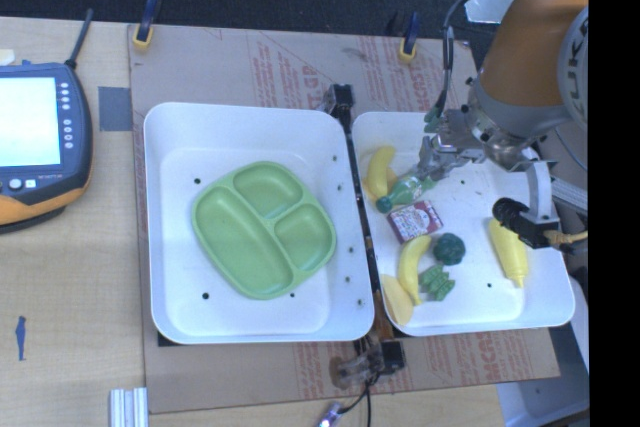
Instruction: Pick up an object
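White plastic, the two shallow bins lie side by side: the left bin (170, 215) carries a pale green divided plate (262, 229), and the right bin (540, 310) carries all the small toys, any of which could serve as the thing to pick. At two o'clock in that bin hangs the grey arm with its orange band (530, 40), its two-finger gripper (432, 165) low over a green bottle-shaped toy (405, 192). Whether the fingers are spread or pinched I cannot tell.

Crowding is the likely trouble. A yellow banana (379, 170) lies just beside the bottle at ten o'clock, and a red and white packet (414, 220) at six, so a descent slightly off could nudge a neighbour or jam on two things. Smaller pieces, a dark green broccoli floret (448, 249) and a yellow mustard bottle (510, 252), are round and may roll free.
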You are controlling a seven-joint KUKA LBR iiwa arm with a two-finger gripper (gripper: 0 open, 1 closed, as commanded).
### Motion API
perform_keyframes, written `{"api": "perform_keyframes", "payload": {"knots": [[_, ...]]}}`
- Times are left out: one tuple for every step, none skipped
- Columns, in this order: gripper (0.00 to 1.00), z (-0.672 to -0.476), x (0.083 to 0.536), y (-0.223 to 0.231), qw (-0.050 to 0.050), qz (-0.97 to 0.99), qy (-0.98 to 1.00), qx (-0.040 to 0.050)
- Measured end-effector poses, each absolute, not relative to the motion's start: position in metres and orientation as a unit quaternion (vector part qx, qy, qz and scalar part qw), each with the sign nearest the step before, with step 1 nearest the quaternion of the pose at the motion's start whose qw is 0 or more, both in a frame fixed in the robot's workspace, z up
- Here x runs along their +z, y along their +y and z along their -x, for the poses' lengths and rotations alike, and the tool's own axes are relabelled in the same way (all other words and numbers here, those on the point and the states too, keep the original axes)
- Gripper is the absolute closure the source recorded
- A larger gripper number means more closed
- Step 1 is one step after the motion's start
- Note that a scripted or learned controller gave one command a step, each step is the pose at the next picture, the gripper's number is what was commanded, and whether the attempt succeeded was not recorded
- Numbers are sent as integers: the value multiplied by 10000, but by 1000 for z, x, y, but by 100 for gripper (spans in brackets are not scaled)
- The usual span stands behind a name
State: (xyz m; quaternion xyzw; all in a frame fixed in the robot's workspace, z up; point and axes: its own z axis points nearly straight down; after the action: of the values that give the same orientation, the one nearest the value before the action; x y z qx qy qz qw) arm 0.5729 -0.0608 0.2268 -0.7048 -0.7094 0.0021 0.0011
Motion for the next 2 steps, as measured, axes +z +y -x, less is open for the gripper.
{"api": "perform_keyframes", "payload": {"knots": [[0,-573,227,-61,10,7051,-7091,21],[0,-511,159,-94,16,7054,-7088,21]]}}
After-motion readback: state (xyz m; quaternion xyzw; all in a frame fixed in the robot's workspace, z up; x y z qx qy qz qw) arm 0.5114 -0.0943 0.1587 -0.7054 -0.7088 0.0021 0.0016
